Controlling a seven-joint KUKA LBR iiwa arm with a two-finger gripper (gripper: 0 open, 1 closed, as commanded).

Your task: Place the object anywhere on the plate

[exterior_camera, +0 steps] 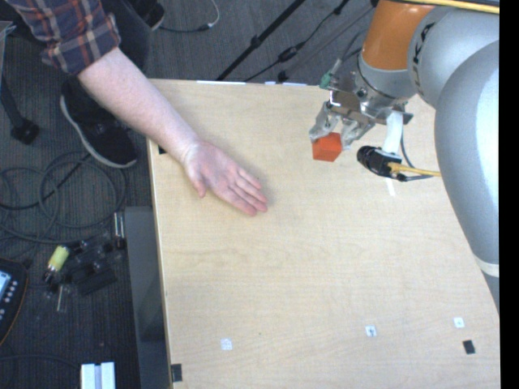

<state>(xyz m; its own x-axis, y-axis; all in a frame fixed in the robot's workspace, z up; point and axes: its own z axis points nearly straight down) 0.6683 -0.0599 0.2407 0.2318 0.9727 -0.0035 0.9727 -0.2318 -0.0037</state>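
A small red-orange block (327,147) sits between the fingers of my gripper (334,135), which is shut on it over the upper right part of the light wooden table (324,282). The block looks lifted slightly off the surface, though its height is hard to judge. The grey arm with its orange band (401,23) comes down from the top right.
A person's bare forearm and open hand (227,181) reach in from the upper left and rest on the table, left of the block. Black cables (381,162) hang beside the wrist. Cords, a shoe and small tools lie on the dark floor at left.
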